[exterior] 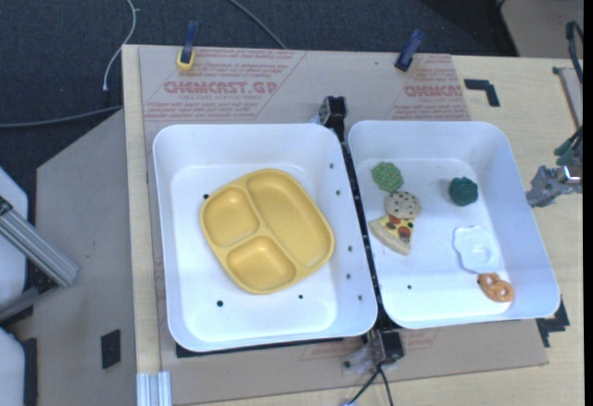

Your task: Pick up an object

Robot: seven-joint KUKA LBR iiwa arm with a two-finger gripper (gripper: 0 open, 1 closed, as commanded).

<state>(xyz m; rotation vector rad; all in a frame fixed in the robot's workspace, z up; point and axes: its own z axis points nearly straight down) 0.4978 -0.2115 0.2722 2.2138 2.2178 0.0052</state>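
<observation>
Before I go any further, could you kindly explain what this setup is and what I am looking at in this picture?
This is one camera fixed above a bench, looking down at a slant. Two shallow white bins sit side by side. The left bin holds a yellow divided plate with three compartments. The right bin holds small toy foods: a light green piece, a cookie, a pizza slice, a dark green piece, a white piece and a pretzel. The robot arm reaches in from the right; a little of its end effector shows at the right bin's edge, too little to judge its state. Nothing is seen held. Its job is to pick up one object.
</observation>
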